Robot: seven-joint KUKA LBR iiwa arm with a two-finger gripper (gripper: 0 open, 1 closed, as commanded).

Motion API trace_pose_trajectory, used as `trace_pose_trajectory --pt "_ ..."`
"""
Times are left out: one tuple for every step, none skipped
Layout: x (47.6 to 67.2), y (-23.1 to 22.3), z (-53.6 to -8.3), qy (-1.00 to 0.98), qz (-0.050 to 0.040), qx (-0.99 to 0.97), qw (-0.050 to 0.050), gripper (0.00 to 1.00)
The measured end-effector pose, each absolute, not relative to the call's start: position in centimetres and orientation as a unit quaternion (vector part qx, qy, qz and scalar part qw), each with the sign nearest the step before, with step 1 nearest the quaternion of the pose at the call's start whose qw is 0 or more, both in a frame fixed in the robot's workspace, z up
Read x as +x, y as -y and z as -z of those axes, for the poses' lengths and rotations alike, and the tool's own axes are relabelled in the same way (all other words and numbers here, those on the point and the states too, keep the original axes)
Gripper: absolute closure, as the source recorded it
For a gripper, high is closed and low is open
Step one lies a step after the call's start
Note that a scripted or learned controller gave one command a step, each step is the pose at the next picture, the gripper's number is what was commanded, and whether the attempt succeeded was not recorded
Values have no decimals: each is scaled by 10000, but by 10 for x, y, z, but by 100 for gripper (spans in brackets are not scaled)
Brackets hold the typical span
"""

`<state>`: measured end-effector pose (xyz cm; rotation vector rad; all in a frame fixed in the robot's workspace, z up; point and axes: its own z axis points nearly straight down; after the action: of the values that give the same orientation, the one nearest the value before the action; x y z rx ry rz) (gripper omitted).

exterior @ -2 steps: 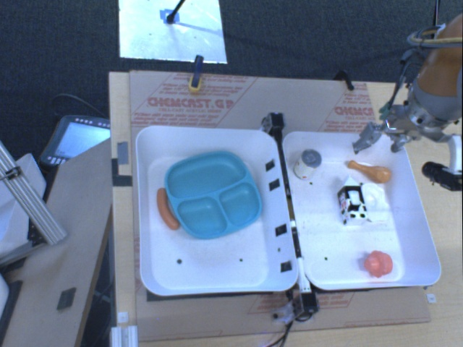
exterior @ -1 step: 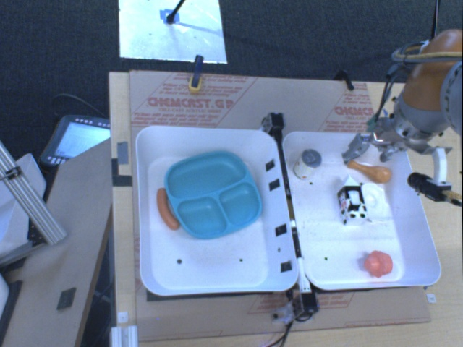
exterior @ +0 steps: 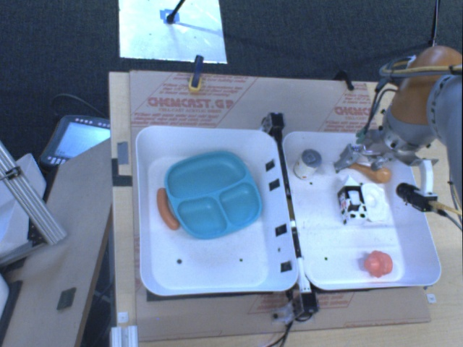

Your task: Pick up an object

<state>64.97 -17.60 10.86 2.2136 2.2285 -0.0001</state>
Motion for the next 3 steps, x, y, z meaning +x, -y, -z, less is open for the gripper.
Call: trace_pose_trajectory --pt "656 172 -92 -7111 -66 7031 51 0" --pt "657 174 -104 -7115 -57 7026 78 100" --pt "658 178 -169 -7090 -19 7052 37 100"
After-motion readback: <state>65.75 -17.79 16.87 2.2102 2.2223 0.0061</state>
